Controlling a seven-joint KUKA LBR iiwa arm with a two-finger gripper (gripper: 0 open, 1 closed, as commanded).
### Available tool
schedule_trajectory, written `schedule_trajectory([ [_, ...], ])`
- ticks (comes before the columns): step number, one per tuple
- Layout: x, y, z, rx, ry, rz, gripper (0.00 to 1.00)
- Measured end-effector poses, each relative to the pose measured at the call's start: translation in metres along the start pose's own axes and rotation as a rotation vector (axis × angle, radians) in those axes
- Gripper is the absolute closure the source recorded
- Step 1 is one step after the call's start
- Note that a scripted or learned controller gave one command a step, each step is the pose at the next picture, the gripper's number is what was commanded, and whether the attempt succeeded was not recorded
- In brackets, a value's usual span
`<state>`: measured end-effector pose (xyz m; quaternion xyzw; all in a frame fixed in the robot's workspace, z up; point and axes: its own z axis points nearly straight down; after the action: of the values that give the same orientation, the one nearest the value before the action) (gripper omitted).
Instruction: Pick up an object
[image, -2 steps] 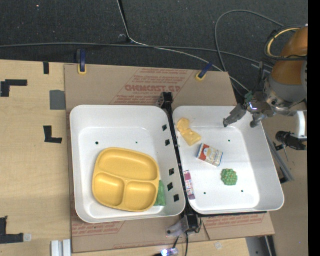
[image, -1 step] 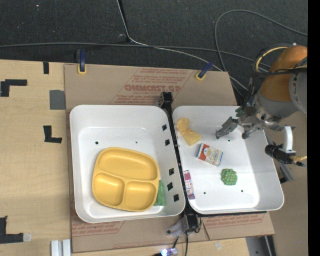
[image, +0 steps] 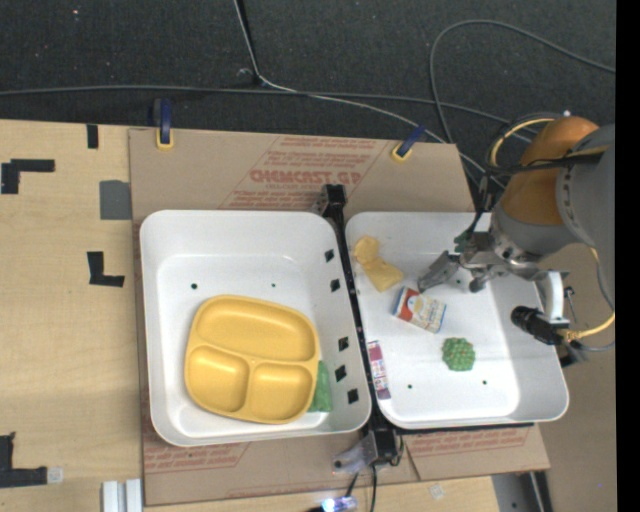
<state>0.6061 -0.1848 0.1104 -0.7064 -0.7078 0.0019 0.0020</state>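
Observation:
My gripper (image: 453, 282) hangs over the upper right part of the right bin (image: 540, 400), open, with nothing between its fingers. Just below and left of it lies a small red and white carton (image: 421, 308). A pale yellow chunk (image: 376, 263) rests near the bin's top left corner. Toward the bin's lower middle sits a green broccoli-like piece (image: 458, 353). A slim pink wrapper (image: 377, 368) lies along the bin's left wall.
The left bin (image: 160, 260) holds a yellow divided plate (image: 252, 358) with a green item (image: 321, 388) at its right edge. Black clips run along the divider between the bins. The grey arm with its orange band (image: 535, 180) enters from the right.

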Motion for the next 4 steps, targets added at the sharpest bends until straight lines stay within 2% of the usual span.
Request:
schedule_trajectory([
  [1,0.000,0.001,-0.013,-0.004,-0.001,-0.001,1.00],
  [3,0.007,-0.004,-0.106,-0.009,-0.001,0.000,1.00],
  [4,0.004,-0.008,-0.168,-0.011,-0.002,0.001,1.00],
])
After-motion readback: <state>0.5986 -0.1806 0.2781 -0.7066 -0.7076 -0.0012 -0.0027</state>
